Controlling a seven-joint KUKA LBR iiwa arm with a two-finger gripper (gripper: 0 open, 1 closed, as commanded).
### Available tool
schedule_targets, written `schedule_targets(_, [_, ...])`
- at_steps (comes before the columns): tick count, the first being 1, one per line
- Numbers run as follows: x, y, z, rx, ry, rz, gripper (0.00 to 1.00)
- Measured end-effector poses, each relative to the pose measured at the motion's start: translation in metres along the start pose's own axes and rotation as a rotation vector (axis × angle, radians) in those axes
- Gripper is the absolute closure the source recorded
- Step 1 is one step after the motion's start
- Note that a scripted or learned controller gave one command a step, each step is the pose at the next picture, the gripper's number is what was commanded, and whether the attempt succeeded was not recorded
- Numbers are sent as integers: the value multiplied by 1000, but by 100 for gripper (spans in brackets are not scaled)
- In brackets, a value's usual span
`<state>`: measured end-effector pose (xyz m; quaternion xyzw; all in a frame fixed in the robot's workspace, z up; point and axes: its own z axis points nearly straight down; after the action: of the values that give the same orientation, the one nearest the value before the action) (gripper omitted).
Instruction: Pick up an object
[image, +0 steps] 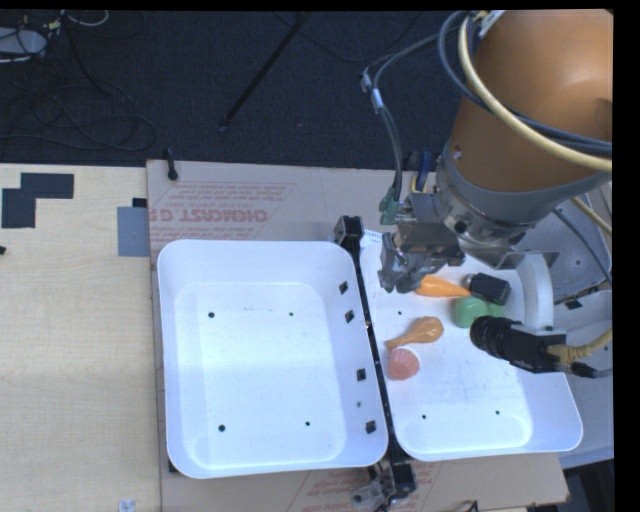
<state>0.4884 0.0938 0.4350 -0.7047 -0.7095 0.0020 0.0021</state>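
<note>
Big orange-banded arm (530, 110) overhead, bent down into right bin (500, 425), fingers (398, 272) unclear, beside carrot (442, 288), pink ball (403, 365).

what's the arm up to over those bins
The arm's gripper is down over the right bin, near its top left corner. A few small things lie in that bin: an orange carrot, a yellow-orange pear shape, a pink disc, a green piece and a black block. Nothing shows between the fingers, so no pick yet. The left bin sits beside it.
</note>
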Motion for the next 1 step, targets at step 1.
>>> schedule_targets(1, [6, 56, -5, -5, -2, 7, 100])
